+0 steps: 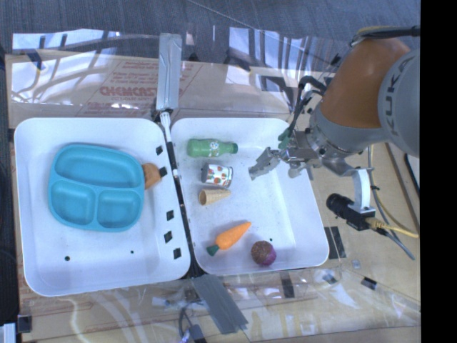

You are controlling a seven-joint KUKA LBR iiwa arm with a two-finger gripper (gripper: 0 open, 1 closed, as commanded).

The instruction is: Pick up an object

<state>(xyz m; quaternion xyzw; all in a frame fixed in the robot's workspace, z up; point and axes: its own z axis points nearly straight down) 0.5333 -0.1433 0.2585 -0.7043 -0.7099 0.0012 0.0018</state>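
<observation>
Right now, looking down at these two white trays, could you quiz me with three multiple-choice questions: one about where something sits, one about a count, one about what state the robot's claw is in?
1. Where does the blue divided plate lie?
A. In the left bin
B. In the right bin
C. On the floor

2. How many loose items lie in the right bin?
A. Two
B. Five
C. Eight

3. What is the gripper doing?
A. Gripping the carrot
B. Gripping the bottle
C. Hovering with nothing between its fingers

Answers:
1. A, the plate fills much of the left bin.
2. B, green bottle, small can, cone, carrot and dark red ball.
3. C, it hangs over bare bin floor, right of the can, touching no item.
</observation>
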